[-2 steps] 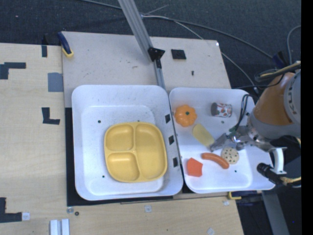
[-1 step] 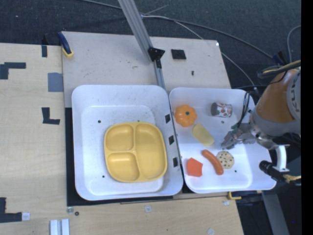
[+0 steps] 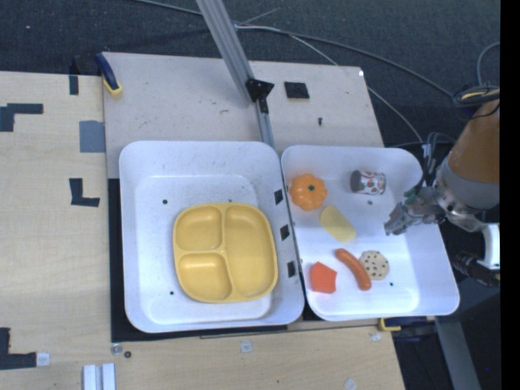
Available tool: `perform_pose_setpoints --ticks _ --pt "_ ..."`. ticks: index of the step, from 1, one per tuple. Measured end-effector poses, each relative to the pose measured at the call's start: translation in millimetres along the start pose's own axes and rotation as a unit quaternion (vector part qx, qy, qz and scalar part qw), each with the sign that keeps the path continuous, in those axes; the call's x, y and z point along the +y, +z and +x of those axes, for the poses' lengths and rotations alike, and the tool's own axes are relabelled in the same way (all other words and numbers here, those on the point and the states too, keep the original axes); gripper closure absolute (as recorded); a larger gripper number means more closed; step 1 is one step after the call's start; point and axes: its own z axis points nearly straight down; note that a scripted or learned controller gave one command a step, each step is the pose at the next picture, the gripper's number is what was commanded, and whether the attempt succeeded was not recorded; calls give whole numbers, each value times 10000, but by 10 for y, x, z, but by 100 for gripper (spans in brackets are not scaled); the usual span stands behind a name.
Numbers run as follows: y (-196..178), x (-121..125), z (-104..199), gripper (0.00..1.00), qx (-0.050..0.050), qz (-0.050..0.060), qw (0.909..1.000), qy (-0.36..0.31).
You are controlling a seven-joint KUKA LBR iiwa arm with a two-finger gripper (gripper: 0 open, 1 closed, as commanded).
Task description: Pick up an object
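Hovering over the right bin (image 3: 431,299), the jaws gripped nothing I could see, open or closed unclear, with the cookie (image 3: 374,264) and sausage (image 3: 354,267) lying just below-left of them.

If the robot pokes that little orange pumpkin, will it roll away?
Probably a bit. The pumpkin looks round, so a poke could make it wobble or roll across the smooth white bin. Its small green stem on top suggests it sits upright, which may steady it. It looks like a toy, so likely light and hard, and the pincer might slip off its curved sides.
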Motion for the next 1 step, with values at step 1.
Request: perform_pose_setpoints --ticks 1 --pt "-590 -48 -66 100 -2 -4 10000 -1"
